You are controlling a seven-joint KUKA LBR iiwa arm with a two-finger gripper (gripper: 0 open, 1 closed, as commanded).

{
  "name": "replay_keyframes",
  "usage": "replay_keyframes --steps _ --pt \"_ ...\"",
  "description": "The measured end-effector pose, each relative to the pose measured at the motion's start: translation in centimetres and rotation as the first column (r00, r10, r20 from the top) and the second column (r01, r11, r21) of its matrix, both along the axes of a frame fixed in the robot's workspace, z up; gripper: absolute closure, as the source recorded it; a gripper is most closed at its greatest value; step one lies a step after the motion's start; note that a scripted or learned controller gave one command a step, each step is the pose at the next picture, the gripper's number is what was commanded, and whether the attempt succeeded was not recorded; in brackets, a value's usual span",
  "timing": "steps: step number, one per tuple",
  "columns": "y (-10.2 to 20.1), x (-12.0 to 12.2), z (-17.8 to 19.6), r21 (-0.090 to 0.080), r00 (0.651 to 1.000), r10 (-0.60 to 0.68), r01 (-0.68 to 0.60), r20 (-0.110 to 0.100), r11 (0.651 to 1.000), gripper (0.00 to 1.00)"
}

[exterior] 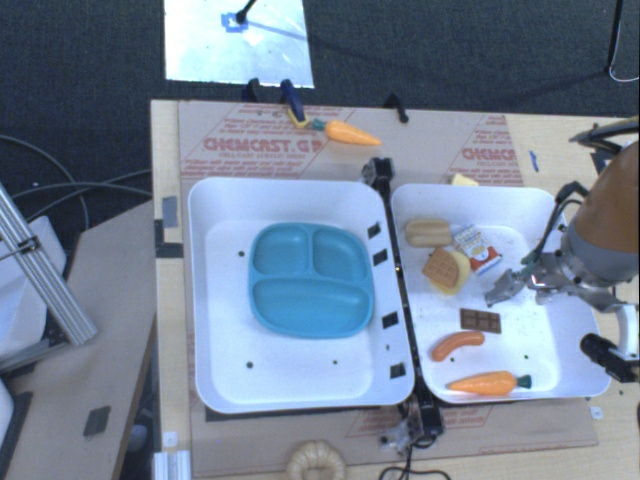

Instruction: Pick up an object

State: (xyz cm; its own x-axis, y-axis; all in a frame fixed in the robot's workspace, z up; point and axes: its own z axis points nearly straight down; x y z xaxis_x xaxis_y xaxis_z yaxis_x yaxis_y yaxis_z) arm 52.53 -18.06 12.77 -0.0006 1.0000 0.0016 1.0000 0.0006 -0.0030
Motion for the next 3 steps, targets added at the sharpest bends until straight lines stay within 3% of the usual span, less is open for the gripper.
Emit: replay_keyframes --steps 1,2,3 --pt "0.0 0.2 -4.3 -0.001 1.0 -0.001 0.001 0.006 1.0 0.0" --pt "0.1 0.4 -2.9 0.0 1.0 0.001 -0.001 0.013 1.0 1.0" --pt "0.0 1.6 2.8 -0.004 1.0 0.004 -0.004 0.01 1.0 1.0"
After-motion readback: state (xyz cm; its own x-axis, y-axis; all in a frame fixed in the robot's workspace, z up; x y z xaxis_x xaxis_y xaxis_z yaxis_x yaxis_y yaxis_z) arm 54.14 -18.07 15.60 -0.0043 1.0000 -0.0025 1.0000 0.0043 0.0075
